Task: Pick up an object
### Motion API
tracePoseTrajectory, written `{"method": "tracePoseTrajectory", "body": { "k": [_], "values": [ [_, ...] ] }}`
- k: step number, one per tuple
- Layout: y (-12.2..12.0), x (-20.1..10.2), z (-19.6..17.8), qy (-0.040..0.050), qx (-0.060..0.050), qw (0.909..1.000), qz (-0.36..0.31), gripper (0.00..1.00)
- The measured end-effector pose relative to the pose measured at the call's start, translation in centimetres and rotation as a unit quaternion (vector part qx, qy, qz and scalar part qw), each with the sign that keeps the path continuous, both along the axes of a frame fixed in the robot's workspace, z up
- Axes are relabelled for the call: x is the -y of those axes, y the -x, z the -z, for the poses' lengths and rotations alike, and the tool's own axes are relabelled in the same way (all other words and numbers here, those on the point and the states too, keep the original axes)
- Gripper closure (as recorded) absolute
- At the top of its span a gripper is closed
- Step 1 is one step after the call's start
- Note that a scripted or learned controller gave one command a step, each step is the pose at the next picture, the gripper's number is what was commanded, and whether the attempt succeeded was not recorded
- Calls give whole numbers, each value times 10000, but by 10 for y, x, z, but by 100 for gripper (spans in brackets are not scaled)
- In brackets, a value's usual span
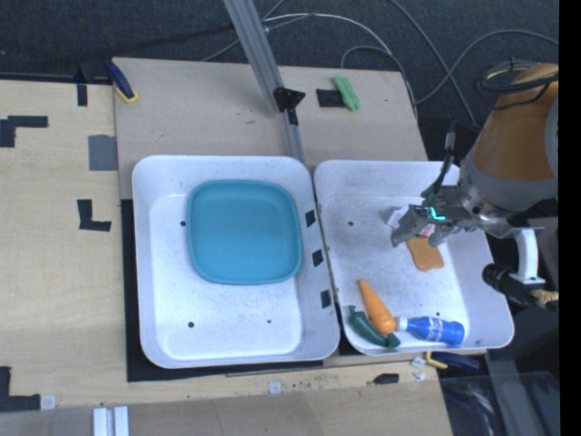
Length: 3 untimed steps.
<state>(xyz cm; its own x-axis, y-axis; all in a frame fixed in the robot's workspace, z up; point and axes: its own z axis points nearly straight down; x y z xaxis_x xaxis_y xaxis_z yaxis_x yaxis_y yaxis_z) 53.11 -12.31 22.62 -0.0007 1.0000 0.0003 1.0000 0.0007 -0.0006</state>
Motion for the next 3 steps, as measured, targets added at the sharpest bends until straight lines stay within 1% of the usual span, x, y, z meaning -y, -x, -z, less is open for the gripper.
{"method": "tracePoseTrajectory", "body": {
  "k": [1,2,3],
  "values": [
    [0,0,0,0,0,10000,0,0],
    [4,-1,63,-2,-25,10000,1,0],
    [-4,0,113,-2,-24,10000,1,0]
  ]
}}
